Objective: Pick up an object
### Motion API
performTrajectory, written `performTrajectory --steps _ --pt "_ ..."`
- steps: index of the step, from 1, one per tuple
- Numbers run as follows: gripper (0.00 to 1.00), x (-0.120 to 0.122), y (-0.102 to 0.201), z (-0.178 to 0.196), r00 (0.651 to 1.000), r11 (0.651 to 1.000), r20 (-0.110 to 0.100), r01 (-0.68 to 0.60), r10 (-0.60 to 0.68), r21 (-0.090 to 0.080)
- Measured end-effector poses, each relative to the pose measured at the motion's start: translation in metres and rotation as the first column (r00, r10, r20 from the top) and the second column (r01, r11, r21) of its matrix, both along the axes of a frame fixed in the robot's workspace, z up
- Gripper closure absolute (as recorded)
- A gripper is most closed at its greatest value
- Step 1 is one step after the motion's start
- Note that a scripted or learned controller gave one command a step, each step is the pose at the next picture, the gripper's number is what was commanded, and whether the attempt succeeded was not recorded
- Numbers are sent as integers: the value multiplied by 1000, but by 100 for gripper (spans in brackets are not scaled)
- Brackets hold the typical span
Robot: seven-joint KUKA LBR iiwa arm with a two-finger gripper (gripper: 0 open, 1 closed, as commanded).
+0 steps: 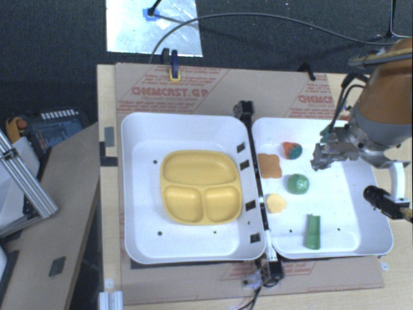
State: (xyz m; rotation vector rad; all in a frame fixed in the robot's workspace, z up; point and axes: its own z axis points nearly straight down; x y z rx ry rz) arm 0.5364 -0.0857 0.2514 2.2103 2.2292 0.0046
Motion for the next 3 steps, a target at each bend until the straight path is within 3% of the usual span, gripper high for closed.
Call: performTrajectory --steps 3 --pt "100 66 144 8 1000 1000 0 1 -1 0"
